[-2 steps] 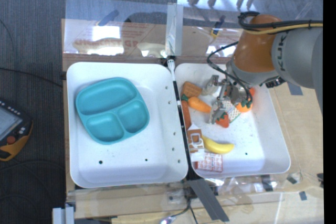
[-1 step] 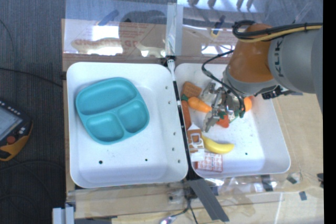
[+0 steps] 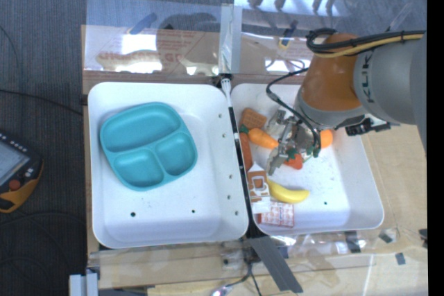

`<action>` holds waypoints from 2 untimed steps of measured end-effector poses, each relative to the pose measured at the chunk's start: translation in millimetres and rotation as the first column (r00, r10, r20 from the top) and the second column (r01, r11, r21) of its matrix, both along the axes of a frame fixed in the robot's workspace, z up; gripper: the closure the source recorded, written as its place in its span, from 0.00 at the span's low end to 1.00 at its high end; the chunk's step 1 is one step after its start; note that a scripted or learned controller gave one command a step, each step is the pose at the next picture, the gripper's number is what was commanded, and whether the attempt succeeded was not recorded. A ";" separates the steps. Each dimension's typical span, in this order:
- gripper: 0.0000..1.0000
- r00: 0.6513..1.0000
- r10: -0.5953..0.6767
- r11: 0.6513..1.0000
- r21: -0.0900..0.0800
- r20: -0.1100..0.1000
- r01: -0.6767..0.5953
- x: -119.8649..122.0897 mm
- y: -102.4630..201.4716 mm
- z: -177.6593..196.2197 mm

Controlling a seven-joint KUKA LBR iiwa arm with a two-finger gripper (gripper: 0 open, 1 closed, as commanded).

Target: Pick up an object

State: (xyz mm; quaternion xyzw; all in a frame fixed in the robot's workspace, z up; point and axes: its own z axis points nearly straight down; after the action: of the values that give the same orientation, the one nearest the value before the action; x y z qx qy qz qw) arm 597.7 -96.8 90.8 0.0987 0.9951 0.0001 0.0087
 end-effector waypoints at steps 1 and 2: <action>0.00 0.986 -0.169 0.986 0.001 -0.005 0.169 54.7 2.3 -1.2; 0.00 0.980 -0.201 0.980 0.001 -0.004 0.201 26.1 2.6 -0.6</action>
State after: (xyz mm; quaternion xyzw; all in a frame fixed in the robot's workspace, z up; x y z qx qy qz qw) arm 623.8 -94.2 90.2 0.1988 0.9800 -0.0004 0.0066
